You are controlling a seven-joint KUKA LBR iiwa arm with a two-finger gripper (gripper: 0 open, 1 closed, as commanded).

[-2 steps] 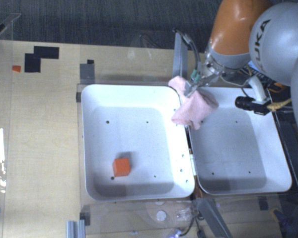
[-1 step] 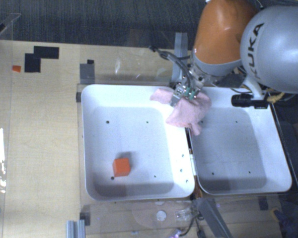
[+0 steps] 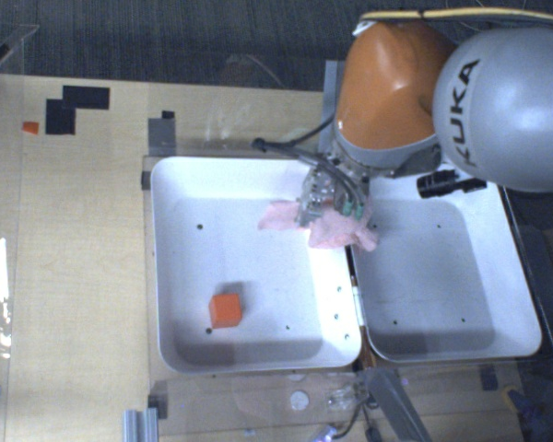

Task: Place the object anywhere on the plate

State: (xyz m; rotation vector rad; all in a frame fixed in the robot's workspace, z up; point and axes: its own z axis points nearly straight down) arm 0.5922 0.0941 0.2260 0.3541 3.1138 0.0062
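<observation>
Worktop [image 3: 74,274]: pale wood, carrying two shallow white bins side by side, with black marks and a small orange patch at its ten o'clock corner.
Arm [image 3: 507,99]: grey with an orange band, entering from two o'clock and reaching down over the seam between the bins.
Left bin [image 3: 180,238]: white, holding the orange block.
Right bin [image 3: 461,284]: white, under the arm's three o'clock side.
Pink cloth [image 3: 336,230]: crumpled, draped across the rim shared by the bins, at the left bin's two o'clock corner, directly under the hand.
Hand [image 3: 321,201]: touching the pink cloth from above; I cannot tell how its grip stands or whether it has the cloth.
Orange block [image 3: 226,310]: at the left bin's seven o'clock, well apart from the hand.
</observation>
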